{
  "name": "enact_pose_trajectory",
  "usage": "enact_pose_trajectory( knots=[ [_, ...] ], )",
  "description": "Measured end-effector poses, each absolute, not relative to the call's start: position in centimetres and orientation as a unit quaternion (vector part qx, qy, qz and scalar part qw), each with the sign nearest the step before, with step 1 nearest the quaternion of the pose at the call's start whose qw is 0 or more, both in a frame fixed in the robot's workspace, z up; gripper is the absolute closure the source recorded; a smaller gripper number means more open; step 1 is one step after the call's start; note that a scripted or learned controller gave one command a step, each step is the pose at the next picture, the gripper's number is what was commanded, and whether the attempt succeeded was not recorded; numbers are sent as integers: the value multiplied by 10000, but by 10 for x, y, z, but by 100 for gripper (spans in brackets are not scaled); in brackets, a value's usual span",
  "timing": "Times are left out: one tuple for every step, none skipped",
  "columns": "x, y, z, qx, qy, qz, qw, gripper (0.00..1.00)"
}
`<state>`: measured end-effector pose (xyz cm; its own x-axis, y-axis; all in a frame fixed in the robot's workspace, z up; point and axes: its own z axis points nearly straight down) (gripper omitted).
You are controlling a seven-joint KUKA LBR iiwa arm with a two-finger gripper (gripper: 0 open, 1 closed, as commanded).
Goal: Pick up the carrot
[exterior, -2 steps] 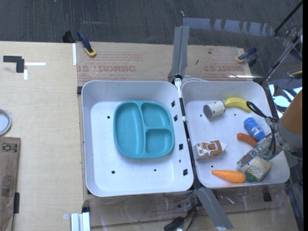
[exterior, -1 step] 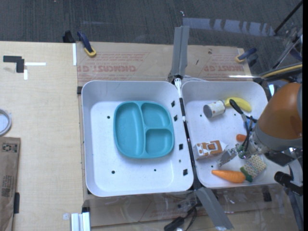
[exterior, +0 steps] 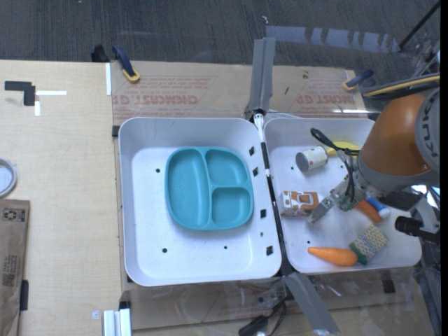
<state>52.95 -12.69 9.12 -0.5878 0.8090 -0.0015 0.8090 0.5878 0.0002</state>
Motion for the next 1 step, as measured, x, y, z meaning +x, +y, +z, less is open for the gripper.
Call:
enact_pose_trajectory(
  knots=[
    [482, -198, 91, 4971, 8677, -1, -6, 0]
  ],
)
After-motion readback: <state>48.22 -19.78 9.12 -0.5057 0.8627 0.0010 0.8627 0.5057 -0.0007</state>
